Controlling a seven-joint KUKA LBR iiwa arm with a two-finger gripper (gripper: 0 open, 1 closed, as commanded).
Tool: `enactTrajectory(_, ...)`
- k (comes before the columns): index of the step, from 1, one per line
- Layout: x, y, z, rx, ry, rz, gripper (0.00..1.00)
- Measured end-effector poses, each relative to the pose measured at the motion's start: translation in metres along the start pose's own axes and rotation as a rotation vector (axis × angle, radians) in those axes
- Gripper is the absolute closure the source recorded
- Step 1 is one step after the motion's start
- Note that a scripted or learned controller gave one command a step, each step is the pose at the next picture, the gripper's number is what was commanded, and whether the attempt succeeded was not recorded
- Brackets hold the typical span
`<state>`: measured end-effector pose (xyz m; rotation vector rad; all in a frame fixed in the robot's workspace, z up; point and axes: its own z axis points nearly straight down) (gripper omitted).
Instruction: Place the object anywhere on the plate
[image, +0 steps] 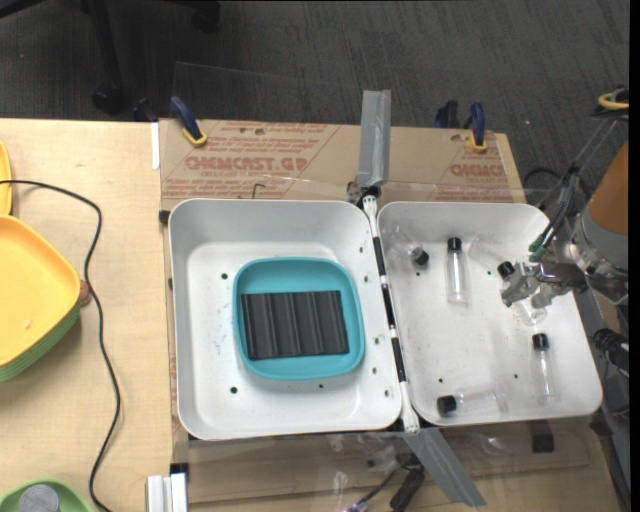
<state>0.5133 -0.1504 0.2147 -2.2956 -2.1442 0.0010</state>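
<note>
A teal plate (297, 322) with a dark ridged centre lies in the left white bin (200, 300). Several clear vials with black caps are scattered in the right white bin (480, 340): one (456, 270) near its middle top, one (542, 362) at the right, one (470, 403) along the front wall. My gripper (525, 288) hangs low over the right bin's right side, beside a small black cap (506, 269). Something clear (529, 312) lies just below it. Its state is hidden by the gripper body at this angle.
A loose black cap (420, 258) sits at the right bin's upper left. A yellow dish (30, 300) and a black cable (100, 330) lie on the wooden bench to the left. Cardboard (260, 160) with clamps lies behind the bins.
</note>
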Motion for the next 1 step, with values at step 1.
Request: enactTrajectory(1,-0.0001,0.0000,0.0000,0.000,0.000,0.000,0.00)
